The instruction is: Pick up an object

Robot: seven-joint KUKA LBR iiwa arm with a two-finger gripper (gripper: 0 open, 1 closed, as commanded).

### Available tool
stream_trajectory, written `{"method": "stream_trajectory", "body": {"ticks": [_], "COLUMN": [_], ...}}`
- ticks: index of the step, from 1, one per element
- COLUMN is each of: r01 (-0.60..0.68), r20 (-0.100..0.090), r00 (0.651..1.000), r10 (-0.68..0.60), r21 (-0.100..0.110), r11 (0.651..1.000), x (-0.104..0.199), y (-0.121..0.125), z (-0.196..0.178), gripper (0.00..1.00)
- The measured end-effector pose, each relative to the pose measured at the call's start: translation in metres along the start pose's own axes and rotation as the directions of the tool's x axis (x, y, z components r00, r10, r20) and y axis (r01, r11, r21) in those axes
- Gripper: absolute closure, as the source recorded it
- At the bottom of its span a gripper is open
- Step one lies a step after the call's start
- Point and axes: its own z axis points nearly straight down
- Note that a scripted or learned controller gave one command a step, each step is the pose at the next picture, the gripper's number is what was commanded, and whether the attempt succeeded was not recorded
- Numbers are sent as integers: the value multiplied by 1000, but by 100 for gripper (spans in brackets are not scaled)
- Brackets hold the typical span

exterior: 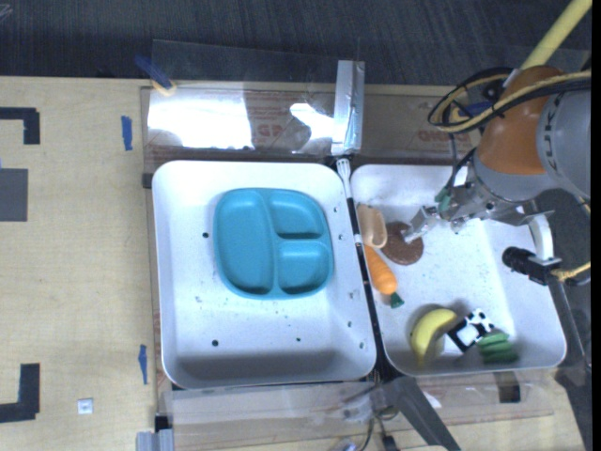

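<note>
A: Looking at the right bin (526,294), you have the gripper (424,218) low over its upper left part, just beside a brown round piece (405,244) that lies near the divider. I cannot tell from this angle how the claw stands.

B: So what could go wrong for you?

A: Judging by the spot, the brown piece looks flat, so your claw may slide off it or strike the bin floor. A tan piece (373,225) and a carrot (380,272) lie close along the wall; a skewed descent could nudge them.

B: Anything else around?

A: You have 3 more near the front: a banana (427,330), a black and white toy (471,328), and a green item (498,349). The left bin (178,280) holds a blue divided plate (273,241), well apart.
</note>
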Motion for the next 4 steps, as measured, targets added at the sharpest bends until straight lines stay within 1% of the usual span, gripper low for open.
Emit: {"method": "stream_trajectory", "body": {"ticks": [1, 2, 3, 4], "r01": [236, 189, 382, 163], "r20": [7, 7, 14, 7], "r00": [972, 982, 924, 987], "r10": [-236, -188, -381, -163], "r21": [-9, -16, -12, -17], "r11": [972, 982, 924, 986], "x": [21, 22, 26, 30], "y": [8, -2, 17, -11], "z": [15, 14, 14, 14], "gripper": [0, 0, 0, 0]}}
